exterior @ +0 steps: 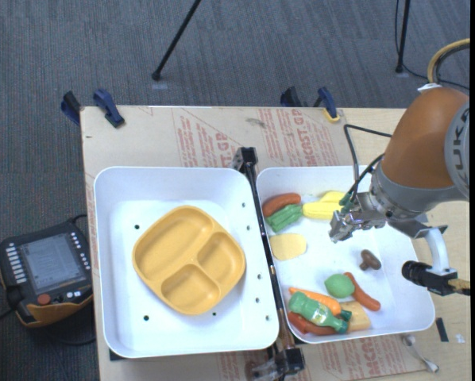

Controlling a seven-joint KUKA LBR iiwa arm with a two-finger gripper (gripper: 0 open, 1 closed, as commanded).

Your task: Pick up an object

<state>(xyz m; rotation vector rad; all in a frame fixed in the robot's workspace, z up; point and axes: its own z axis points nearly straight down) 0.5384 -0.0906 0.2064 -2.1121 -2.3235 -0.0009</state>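
Well, progress: nothing looks picked up yet; from where I stand the whole lift is still to do.
Likely target: hard to call, as the task names no item; the corn cob (322, 209) and the pale yellow disc (288, 247) lie closest to the gripper (345, 227), the corn just up and to its left, the disc lower left of it.
Gripper: hanging over the right bin (425, 317) near its upper middle; whether its fingers are apart or together I cannot tell, and I see nothing between them.
Beside the corn: a red sausage (281, 203) and a green piece (284, 218), both further left of the tool.
Below the tool: a small brown piece (370, 260) just down and right; beyond it a green ball (339, 286) touching a thin red piece (363, 291).
Further down: a heap of carrot (317, 299) and green bottle (319, 313) at the bin's near edge.
Well to the left: the left bin (110, 213) holding a yellow divided plate (189, 258).
What is left: choose, descend, close, lift.
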